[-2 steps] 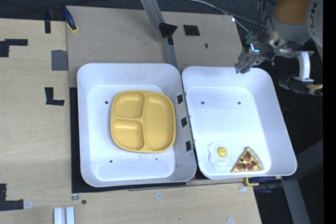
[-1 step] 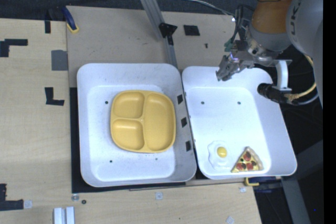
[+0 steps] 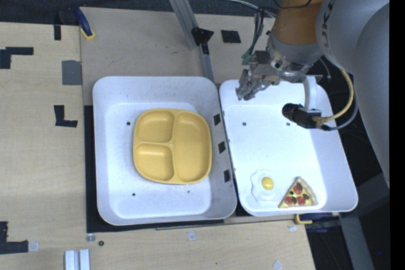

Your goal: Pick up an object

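Gripper (image 3: 245, 93): over the far edge of the right bin (image 3: 278, 142); whether its jaws are apart or together, I cannot tell.
Candidates: fried egg (image 3: 263, 184) and pizza slice (image 3: 299, 193), at the near end of the right bin (well apart from the gripper).
Left bin (image 3: 104, 136): yellow divided plate (image 3: 172, 145).
Progress: nothing lifted; approach, grasp and raise all remain.

- Two bins sit side by side on the bench (image 3: 38, 136), their inner edges touching.
- A divided plate (image 3: 171, 146) lies in the middle of the left bin (image 3: 107, 199).
- A fried egg (image 3: 263, 184) and a pizza slice (image 3: 298, 193) lie in the near part of the right bin (image 3: 278, 142), the egg just left of the slice.
- The gripper (image 3: 250, 86) hangs over the far left corner of the right bin, well apart from the egg and slice.
- The arm (image 3: 342, 16) comes in from the right, behind the right bin.
- A slanted bar (image 3: 180, 3) stands behind the bins, above the gap between them.
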Robot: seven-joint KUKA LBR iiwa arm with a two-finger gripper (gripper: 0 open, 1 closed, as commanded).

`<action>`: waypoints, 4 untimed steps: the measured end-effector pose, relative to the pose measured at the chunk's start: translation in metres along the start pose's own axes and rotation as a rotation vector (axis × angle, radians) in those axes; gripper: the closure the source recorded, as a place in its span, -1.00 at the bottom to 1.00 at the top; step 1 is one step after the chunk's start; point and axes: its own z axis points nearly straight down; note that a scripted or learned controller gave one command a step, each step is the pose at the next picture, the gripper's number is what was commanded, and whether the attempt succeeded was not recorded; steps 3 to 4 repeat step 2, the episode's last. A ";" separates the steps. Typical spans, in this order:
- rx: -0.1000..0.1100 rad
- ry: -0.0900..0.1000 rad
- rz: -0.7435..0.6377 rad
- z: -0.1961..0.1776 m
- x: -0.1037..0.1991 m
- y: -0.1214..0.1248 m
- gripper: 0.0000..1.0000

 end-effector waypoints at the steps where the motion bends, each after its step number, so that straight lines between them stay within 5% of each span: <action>1: 0.001 0.000 -0.001 0.006 0.063 -0.010 1.00; 2: 0.001 -0.001 0.000 0.013 0.123 -0.025 1.00; 4: 0.001 -0.001 0.000 0.013 0.123 -0.025 1.00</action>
